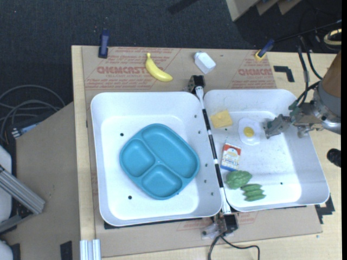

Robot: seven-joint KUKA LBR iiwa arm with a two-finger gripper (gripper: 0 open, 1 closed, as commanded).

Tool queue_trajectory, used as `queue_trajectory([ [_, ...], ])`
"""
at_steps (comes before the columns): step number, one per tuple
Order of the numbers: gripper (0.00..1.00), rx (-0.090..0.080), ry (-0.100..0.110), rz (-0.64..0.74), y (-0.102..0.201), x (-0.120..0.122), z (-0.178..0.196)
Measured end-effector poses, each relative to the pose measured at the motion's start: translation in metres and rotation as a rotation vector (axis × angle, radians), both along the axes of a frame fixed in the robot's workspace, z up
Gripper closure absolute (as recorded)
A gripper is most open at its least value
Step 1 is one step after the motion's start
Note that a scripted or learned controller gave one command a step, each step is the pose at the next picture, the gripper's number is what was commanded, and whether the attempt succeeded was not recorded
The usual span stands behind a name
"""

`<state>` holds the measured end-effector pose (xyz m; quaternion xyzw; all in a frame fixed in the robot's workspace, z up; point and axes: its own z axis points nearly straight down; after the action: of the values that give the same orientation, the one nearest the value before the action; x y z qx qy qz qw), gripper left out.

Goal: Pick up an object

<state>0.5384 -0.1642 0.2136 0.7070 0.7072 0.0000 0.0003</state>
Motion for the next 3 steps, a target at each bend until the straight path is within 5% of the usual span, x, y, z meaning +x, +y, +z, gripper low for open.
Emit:
queue_trajectory([
  [1, 0.0, 0.0, 0.002, 0.0, -0.033, 0.058, -0.075],
  [2, 0.0, 0.004, 0.001, 0.002, -0.049, 0.091, -0.125],
  [3, 1.0, -0.001, -0.003, 0.003, -0.051, 0.092, -0.113],
])
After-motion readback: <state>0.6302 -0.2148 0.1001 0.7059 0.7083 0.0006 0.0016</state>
